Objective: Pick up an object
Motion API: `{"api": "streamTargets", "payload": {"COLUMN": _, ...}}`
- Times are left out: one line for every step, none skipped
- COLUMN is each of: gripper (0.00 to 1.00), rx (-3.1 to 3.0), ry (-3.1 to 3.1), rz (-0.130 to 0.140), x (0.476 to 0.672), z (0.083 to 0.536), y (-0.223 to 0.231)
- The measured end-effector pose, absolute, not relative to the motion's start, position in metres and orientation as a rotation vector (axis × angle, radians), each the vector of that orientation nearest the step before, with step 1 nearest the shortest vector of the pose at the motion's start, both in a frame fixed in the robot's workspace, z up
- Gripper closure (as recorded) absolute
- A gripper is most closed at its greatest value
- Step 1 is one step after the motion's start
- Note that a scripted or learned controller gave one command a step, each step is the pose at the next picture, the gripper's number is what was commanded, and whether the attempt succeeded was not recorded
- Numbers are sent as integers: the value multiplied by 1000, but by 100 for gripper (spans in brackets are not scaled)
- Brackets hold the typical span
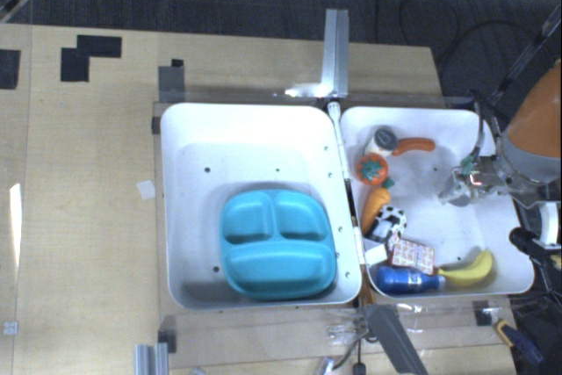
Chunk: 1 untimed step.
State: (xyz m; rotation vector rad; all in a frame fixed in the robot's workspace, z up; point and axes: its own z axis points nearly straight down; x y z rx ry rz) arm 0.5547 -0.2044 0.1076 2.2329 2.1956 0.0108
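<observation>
Toys lie along the left and near sides of the right bin (457,120): a carrot (375,205), a banana (468,270), a blue bottle (406,280). The gripper (464,183) hovers at the bin's right part, seemingly over bare floor; whether it grips anything, I cannot tell. A blue tray (277,242) sits in the left bin (202,136).

The arm (537,129) shows a rounded orange band over a grey ring. Its gripper (463,185) is small, silvery metal, with thin dark cables beside it.
</observation>
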Motion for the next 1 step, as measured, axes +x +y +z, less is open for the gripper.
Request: {"api": "streamTargets", "payload": {"gripper": 100, "rx": 2340, "ry": 2089, "rz": 7, "x": 591, "z": 221, "y": -123}}
